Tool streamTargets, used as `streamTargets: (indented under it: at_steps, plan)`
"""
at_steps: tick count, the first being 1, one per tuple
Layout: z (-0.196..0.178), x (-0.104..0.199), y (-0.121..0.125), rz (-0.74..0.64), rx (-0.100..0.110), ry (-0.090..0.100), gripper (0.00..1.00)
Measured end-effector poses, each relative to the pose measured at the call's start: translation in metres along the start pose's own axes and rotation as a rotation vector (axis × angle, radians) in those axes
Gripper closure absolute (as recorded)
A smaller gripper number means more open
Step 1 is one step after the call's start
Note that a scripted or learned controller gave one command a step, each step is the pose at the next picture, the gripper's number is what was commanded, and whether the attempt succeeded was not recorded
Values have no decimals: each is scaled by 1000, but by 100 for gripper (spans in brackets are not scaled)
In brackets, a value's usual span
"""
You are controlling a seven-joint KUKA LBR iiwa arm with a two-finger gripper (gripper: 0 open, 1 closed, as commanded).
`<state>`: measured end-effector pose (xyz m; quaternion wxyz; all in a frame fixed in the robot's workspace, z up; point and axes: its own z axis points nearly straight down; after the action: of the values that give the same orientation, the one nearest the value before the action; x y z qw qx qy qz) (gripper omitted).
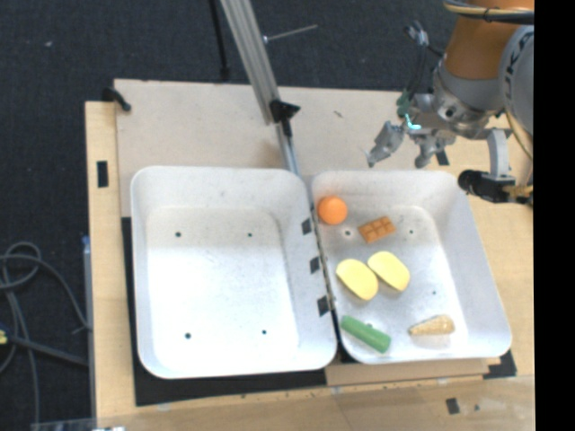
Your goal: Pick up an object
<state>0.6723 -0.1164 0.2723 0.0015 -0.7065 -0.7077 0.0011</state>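
Nearest the camera, a green cylinder (365, 334) lies at the right bin's (476, 241) front edge, beside two yellow pieces (374, 276). Above the bin's far rim, the gripper (406, 148) hangs with fingers spread, holding nothing. Best bet: descend squarely over one isolated item, clear of walls.

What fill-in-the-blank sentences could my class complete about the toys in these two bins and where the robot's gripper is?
1. All the toys lie in the ____ bin of this view.
2. The round orange ball sits beside the ____ between the bins.
3. The green toy lies near the bin's ____ edge.
4. The gripper hovers above the bench with ____ between its fingers.

Missing words: right; divide; front; nothing
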Motion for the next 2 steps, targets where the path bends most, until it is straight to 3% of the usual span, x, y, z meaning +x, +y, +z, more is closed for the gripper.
streamTargets:
  at_steps: [1, 2]
  plan:
    - [-3, -1, 1, -1, -4, -3, 0]
    - [40, 0, -4, 2, -1, -4, 0]
